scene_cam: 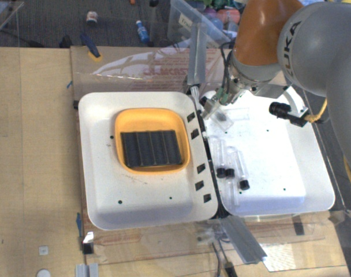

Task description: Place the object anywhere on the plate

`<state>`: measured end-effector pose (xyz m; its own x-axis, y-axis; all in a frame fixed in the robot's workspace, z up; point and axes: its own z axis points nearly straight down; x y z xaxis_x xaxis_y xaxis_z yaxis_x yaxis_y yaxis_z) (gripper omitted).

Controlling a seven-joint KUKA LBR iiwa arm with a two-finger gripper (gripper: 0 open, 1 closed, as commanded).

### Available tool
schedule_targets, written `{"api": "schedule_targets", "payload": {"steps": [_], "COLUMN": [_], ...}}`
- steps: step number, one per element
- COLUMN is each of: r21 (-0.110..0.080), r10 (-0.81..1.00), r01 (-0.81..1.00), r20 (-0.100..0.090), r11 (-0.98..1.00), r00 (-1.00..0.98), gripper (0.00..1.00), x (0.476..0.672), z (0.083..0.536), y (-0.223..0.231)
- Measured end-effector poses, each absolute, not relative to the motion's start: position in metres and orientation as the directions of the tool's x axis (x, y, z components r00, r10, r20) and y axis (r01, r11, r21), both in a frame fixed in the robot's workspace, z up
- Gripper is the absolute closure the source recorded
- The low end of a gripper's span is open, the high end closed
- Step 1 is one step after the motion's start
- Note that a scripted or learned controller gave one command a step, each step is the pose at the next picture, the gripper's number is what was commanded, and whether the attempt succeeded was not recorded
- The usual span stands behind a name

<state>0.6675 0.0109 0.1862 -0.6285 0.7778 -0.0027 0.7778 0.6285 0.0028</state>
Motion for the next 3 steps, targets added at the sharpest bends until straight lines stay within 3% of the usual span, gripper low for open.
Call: {"api": "schedule_targets", "payload": {"steps": [1,2,3], "r21": [0.003,0.010,0.006], "r10": [0.778,0.779,0.755], "r01": [0.778,0.778,0.755], "r20": [-0.003,-0.008,-0.005], "r11": [0.628,0.628,0.656], "r00": [-0.628,-0.628,-0.656], "gripper": [0.00,1.00,1.00], "x": [0.668,0.669,0.666], "z": [0.186,0.199,0.253], "y": [0.011,0.010,0.005]}}
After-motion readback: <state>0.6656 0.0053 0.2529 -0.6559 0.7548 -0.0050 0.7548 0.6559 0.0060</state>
